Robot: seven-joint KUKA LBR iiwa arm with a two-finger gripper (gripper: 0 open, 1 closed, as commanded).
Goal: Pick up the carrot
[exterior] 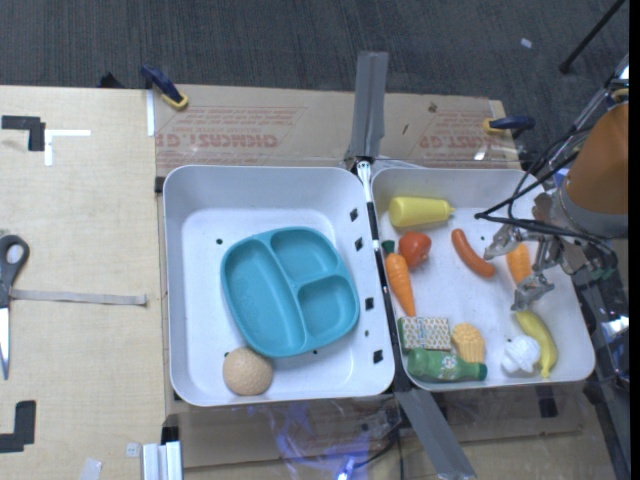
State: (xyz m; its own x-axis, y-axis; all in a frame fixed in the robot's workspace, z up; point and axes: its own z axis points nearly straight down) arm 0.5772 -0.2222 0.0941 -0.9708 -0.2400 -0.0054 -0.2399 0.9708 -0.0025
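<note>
The carrot (pixel 401 282), orange with a small green top, lies along the left wall of the right bin (pixel 570 363), just below a red tomato (pixel 415 247). My gripper (pixel 515 266) hovers low over the right side of the same bin, well to the right of the carrot and apart from it. Its fingers (pixel 529 292) stand open. A small orange piece (pixel 518 262) sits in the gap between them; I cannot tell whether they touch it.
The right bin also holds a yellow piece (pixel 420 210), a red sausage (pixel 471 253), a banana (pixel 538 340), a white item (pixel 518 356), corn (pixel 467 343), a cracker box (pixel 425 332) and a green packet (pixel 446 369). The left bin (pixel 190 298) holds a blue divided plate (pixel 290 290) and a tan ball (pixel 247 371).
</note>
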